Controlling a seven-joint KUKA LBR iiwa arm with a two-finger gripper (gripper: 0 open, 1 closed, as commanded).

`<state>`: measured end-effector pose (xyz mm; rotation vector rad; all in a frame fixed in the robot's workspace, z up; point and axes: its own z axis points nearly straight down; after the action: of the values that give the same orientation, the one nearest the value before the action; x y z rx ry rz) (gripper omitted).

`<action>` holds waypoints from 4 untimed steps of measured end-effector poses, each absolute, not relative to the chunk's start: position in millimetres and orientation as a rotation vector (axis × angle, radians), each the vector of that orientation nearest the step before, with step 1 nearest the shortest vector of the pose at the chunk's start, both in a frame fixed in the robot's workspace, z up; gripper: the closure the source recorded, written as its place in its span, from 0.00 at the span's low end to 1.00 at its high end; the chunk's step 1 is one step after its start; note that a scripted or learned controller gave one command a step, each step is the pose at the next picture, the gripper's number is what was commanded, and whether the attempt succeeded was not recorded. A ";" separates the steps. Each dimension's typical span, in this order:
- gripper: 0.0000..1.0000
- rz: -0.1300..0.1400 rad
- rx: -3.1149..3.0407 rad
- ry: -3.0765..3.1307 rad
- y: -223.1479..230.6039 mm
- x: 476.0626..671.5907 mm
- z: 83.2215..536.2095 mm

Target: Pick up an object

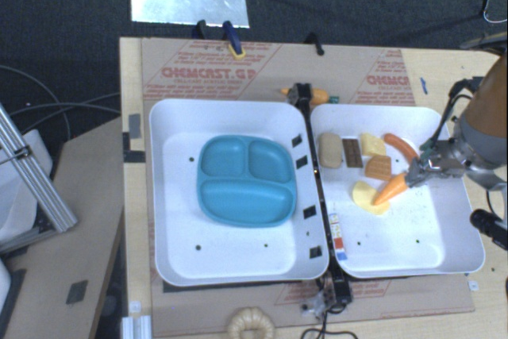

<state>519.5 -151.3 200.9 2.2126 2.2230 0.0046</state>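
1. Camera view, bench: two shallow white plastic bins sit side by side on a brown board, the left bin point(171, 171) and the right bin point(432, 250) meeting along a dark central seam.
2. Left bin: a blue moulded plastic plate with three compartments point(246, 179) lies flat near its centre.
3. Right bin, upper half: a beige rounded bread-like piece point(329, 149) lies at about 10 o'clock of the bin; just beside it, toward 3 o'clock, is a dark brown rectangular block point(352, 152), then a pale yellow chunk point(372, 144) and a tan square cracker-like piece point(379, 167).
4. An orange-red sausage-shaped toy point(400, 146) lies at about 1 o'clock of the bin, slanting.
5. A pale yellow wedge point(367, 197) sits near the bin's centre, with an orange carrot-shaped toy point(390, 189) resting across it.
6. The grey arm reaches in from 3 o'clock; its gripper point(416, 173) is clenched on the carrot's thick end, which shows between the fingertips.
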 end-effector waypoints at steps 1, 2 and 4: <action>1.00 0.003 2.214 2.225 -151.2 520.7 225.3; 1.00 0.003 2.212 2.228 -101.6 524.3 215.6; 1.00 0.004 2.212 2.230 -6.0 536.6 223.9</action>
<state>536.6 -6.0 223.9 2.2118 2.2300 0.0044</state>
